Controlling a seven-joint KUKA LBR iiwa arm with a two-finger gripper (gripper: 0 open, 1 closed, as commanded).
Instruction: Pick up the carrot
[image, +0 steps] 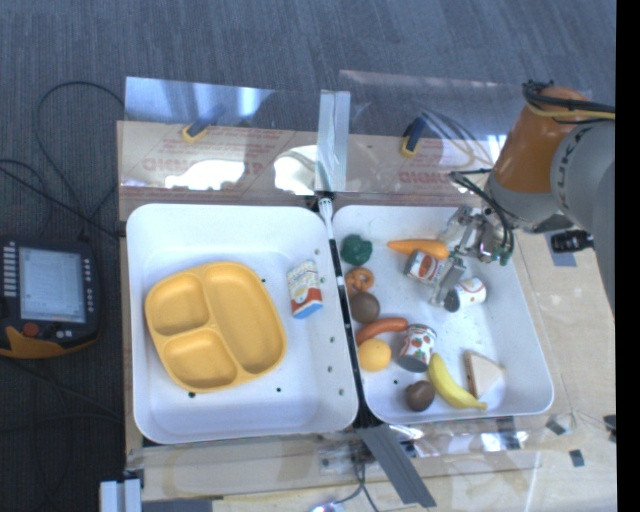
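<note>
Arm: grey with an orange band, reaching in from the right over the upper part of the right bin (535, 370).
Gripper (452, 285): low inside the right bin, its fingers pointing down and to the left; the fingers look slightly spread, with nothing seen between them.
Carrot (417, 246): lying on its side in the upper middle of the right bin, just beside the gripper body on its left, thin tip toward the left; not in the fingers.
Small can (421, 265): red and white, directly below the carrot, touching or nearly touching it.
White ball (472, 291): just right of the fingertips.
Other right-bin items: green piece (355, 249) at upper left, banana (450, 383) near the front edge, yellow lemon (374, 355) by the divider.
Left bin (140, 400): holds a yellow divided plate (213, 323) and a small carton (304, 288) beside it on the right.
Counter (570, 330): carries both bins side by side.
Handheld screen (48, 295): on the floor, well apart to the left.
</note>
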